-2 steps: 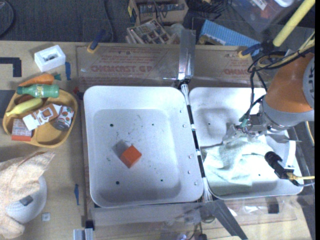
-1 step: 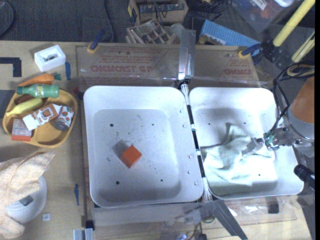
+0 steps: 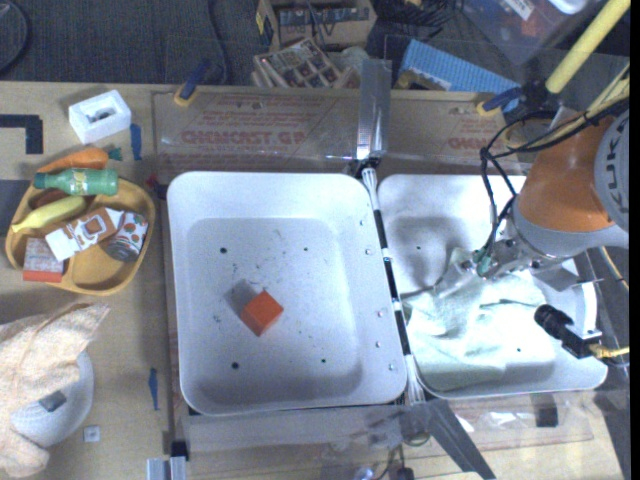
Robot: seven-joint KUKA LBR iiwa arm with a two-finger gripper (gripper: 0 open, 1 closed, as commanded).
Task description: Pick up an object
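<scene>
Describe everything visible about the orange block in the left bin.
The orange block is a small cube-like piece with a matte, solid orange surface and sharp edges, turned so one corner points toward the camera. It rests on the floor of the left bin, a little below and left of centre, with a dark grey patch against its upper-left side. The gripper is over the right bin, apart from it.

Look past the bench toward twelve o'clock and you see dark grey carpet (image 3: pixel 120 28) with a black cable curling across it. At one o'clock a blue corrugated sheet (image 3: pixel 445 68) lies on the floor beside an open cardboard box (image 3: pixel 300 63). The wooden benchtop (image 3: pixel 60 108) runs to nine o'clock, where you find a yellow bowl (image 3: pixel 80 273) of clutter, with crumpled cloth (image 3: pixel 40 358) at eight.
</scene>
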